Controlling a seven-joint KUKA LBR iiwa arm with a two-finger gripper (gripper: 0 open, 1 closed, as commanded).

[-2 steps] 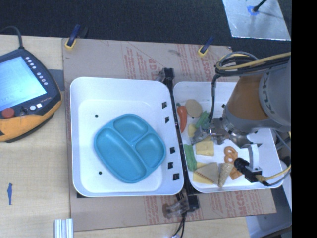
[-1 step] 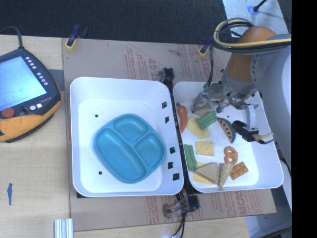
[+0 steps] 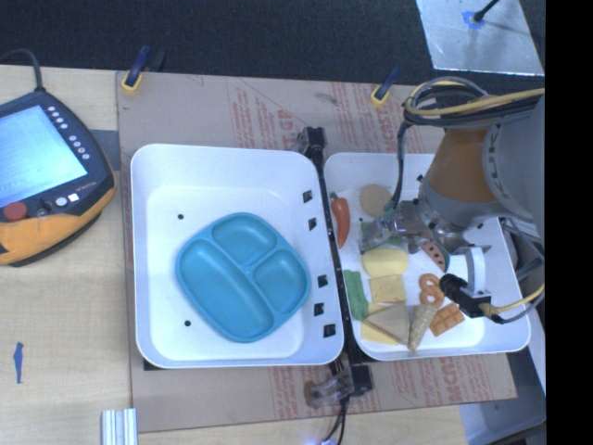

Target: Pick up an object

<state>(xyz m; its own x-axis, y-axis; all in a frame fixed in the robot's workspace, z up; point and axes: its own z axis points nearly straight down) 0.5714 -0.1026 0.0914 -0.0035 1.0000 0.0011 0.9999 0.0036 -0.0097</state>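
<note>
— Tool [image 3: 394, 232] sits low in the right bin [image 3: 500, 341], near its upper middle, under the grey arm [image 3: 505, 170] with the orange band. Whether it grips anything, I cannot tell; the metal parts blur together there.

— What lies around it?

— Toy food. A red pepper [image 3: 341, 219] by the bin's left wall, a tan round piece [image 3: 374, 198] just above the tool, a yellow block [image 3: 384, 262] just below it, a second pale yellow block [image 3: 387, 290] under that. A green strip [image 3: 355, 294] runs along the left side, and a tan wedge [image 3: 387, 324] lies at the bottom beside an ice-cream cone [image 3: 420, 323]. A pretzel [image 3: 430, 288] and an orange waffle-like piece [image 3: 447, 320] sit to the right.

— Anything covered?

— The arm hides the bin's upper right part, and a reddish piece [image 3: 432, 247] shows partly from under it. Black and yellow cables [image 3: 473, 304] cross the right side.

— And the other bin?

— The left bin [image 3: 157, 248] holds a blue divided plate [image 3: 243, 274]. A handheld control pad [image 3: 46, 179] on the bench [image 3: 65, 341] is cut off by the left edge.
</note>
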